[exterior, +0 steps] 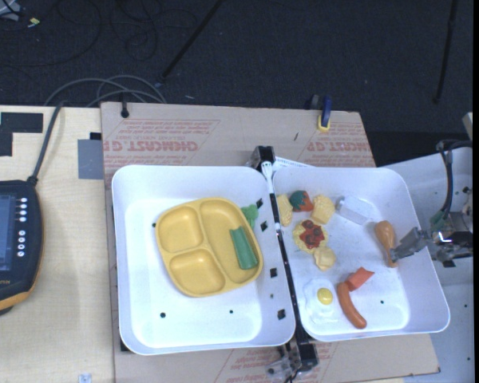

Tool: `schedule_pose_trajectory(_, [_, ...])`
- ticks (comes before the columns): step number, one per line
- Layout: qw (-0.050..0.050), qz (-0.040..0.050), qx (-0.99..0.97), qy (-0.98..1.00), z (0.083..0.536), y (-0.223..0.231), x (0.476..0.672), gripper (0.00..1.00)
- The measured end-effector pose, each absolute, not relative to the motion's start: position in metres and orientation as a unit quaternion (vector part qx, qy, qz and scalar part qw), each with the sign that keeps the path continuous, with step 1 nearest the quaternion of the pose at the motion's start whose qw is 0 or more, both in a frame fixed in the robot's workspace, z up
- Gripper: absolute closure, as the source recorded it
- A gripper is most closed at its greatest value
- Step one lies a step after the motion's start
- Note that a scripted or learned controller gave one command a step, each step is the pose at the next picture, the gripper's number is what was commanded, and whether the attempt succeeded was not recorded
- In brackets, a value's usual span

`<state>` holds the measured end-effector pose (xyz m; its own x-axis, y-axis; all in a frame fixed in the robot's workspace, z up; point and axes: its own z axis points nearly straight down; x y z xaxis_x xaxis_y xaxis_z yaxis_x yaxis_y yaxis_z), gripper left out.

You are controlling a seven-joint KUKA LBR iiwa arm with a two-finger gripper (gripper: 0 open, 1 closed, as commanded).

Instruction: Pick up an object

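Observation:
The right bin [419, 309] holds several toy foods. A brown drumstick-like piece [385, 234] lies near its right side. Around it are an orange sausage [351, 306], a red-orange wedge [359, 278], a fried egg [324, 298], a red-and-yellow piece [310, 234], yellow lumps [323, 208] and a clear item [355, 210]. My gripper [405, 247] reaches in low over the bin's right edge, just right of the brown piece and close to it. Whether they touch I cannot tell.
In the left bin [144, 317] sits a yellow divided plate [195, 250] with a green pickle-like stick [244, 247] on its right compartment. A black divider [275, 238] separates the bins. A teach pendant [4, 242] lies far left. A blue-yellow clamp [326, 114] sits behind.

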<state>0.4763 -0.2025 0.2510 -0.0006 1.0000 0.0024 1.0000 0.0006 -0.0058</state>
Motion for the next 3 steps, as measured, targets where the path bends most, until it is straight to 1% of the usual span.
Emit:
schedule_pose_trajectory(1, [0.005,0.0022,-0.707,-0.707,0.259,-0.203,0.476,1.00])
schedule_pose_trajectory(2, [-0.006,-0.0031,-0.705,-0.709,0.447,-0.163,0.489,1.00])
schedule_pose_trajectory(3, [0.005,0.0032,-0.706,-0.708,0.372,-0.130,0.476,1.00])
